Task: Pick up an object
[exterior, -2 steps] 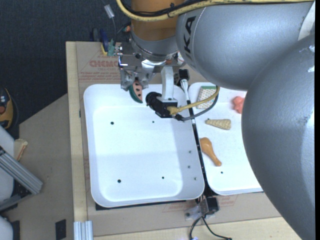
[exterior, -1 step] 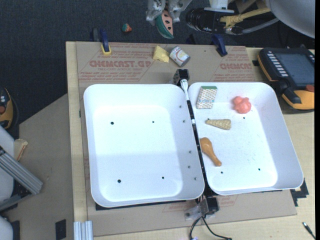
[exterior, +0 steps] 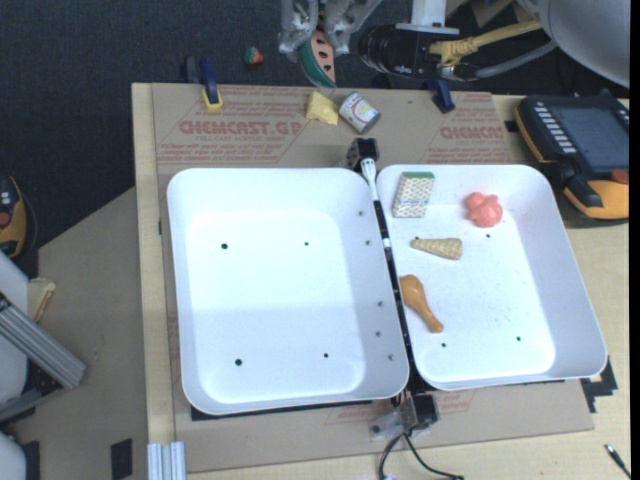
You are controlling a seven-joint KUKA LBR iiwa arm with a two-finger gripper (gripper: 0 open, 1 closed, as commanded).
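Note:
My gripper hangs high above the far edge of the bench, beyond both bins. A small teal and orange object shows between its metal fingers, and the gripper is shut on it. In the right bin lie a pale green-topped box, a pink lumpy toy, a tan cone-shaped piece and an orange drumstick-shaped piece. The left bin sits beside it.
On the board behind the bins lie a yellow wedge and a small grey box. Blue clamps hold the board's far edge. A teach pendant rests at the right, and a tiny toy lies on the floor.

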